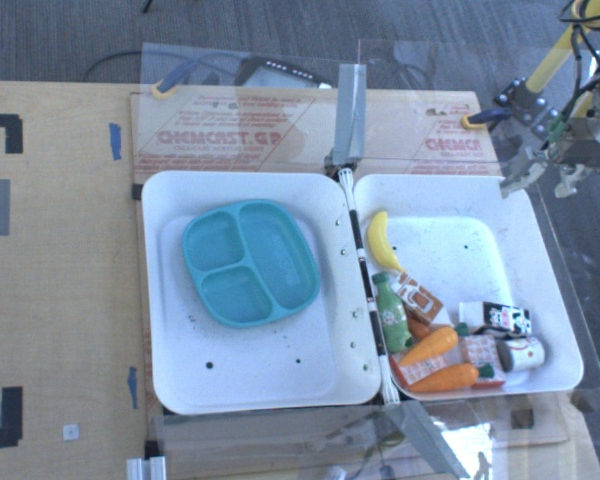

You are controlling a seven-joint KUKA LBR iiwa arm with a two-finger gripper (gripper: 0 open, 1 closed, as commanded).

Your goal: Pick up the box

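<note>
Wooden bench (pixel 60 268), box (pixel 420 297) in right bin (pixel 540 268), pincer (pixel 540 163) state unclear

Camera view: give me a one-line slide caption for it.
Claw poised above the right bin's far corner; box, carrots and banana inside; teal plate in the left bin.

We look from one fixed camera placed high above the table (pixel 60 268), tilted down at a slant. It stands far enough to take in both white bins, the left bin (pixel 170 368) and the right bin (pixel 540 258), and some grey floor (pixel 80 18) at the top.
</note>
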